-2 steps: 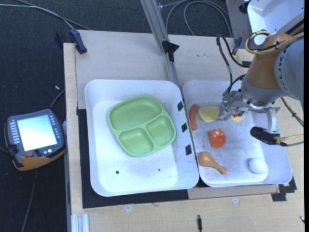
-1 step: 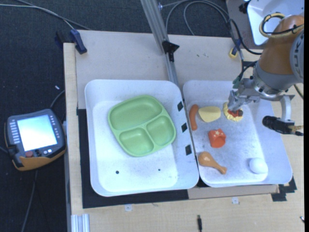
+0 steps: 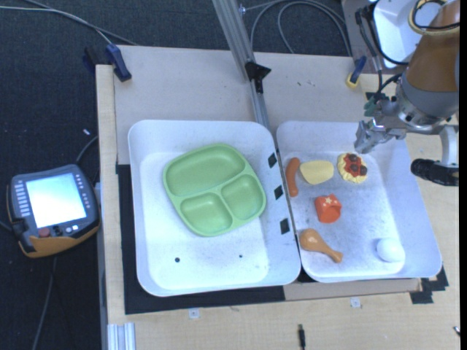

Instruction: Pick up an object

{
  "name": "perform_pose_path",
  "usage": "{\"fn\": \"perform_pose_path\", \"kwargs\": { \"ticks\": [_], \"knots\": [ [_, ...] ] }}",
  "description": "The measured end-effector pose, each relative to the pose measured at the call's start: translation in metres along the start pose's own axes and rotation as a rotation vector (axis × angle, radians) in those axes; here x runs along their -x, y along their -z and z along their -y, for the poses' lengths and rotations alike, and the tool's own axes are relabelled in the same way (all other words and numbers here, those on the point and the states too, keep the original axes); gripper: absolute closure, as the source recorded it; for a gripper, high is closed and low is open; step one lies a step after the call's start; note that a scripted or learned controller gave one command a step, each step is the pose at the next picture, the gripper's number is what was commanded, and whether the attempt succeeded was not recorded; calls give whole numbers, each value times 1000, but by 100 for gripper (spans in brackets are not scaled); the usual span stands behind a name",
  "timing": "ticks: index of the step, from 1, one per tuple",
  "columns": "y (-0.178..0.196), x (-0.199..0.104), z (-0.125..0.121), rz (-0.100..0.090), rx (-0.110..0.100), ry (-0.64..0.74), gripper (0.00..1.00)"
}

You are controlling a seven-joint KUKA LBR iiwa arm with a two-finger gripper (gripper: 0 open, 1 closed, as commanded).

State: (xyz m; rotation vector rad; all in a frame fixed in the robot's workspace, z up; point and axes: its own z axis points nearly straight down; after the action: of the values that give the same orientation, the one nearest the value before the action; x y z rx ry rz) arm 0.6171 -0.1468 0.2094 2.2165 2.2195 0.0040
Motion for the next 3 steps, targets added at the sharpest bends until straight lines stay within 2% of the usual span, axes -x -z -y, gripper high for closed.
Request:
{"fn": "perform_pose_path", "kwargs": {
  "ticks": [1,2,3],
  "knots": [
    [62,7,2,1,3,-1,100],
    [45,-48,-12,-4,-7,5,100],
    [31,-108,-21,-4,-8,5,100]
  ]
}}
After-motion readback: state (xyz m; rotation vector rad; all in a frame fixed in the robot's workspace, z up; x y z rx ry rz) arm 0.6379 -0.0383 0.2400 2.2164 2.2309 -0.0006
